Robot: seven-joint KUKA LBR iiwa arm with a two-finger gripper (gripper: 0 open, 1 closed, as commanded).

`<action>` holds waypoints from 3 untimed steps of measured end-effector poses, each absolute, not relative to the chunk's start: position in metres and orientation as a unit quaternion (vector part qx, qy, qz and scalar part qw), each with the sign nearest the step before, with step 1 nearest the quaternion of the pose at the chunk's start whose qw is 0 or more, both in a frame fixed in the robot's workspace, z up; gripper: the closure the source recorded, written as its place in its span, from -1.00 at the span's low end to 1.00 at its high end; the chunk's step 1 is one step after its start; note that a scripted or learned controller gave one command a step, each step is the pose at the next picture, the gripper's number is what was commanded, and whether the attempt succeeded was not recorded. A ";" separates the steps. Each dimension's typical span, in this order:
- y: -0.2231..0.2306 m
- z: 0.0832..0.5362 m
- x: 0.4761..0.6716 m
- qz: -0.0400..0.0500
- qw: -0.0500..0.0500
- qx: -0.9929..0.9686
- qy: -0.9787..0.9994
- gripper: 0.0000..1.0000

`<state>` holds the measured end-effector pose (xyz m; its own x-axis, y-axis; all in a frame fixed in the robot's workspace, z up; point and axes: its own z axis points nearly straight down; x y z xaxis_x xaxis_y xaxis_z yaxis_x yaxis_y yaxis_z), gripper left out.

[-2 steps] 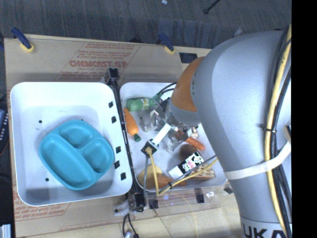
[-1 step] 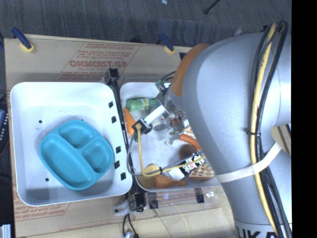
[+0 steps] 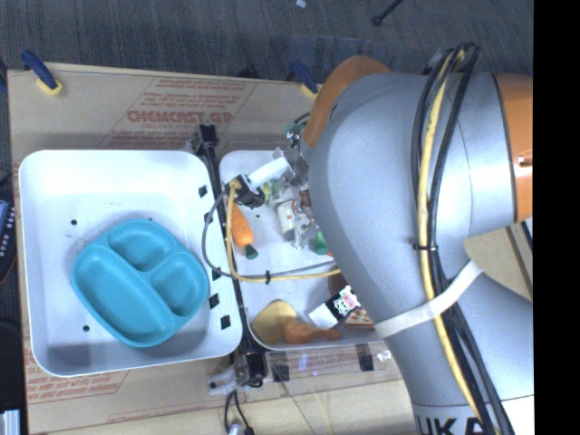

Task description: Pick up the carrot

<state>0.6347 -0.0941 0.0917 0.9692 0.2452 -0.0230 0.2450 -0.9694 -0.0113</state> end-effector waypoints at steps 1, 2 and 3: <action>-0.091 0.101 0.635 0.016 0.008 -0.991 -0.130 1.00; -0.044 0.264 0.648 -0.003 0.002 -0.994 -0.107 1.00; 0.040 0.256 0.618 0.005 0.002 -0.994 -0.109 1.00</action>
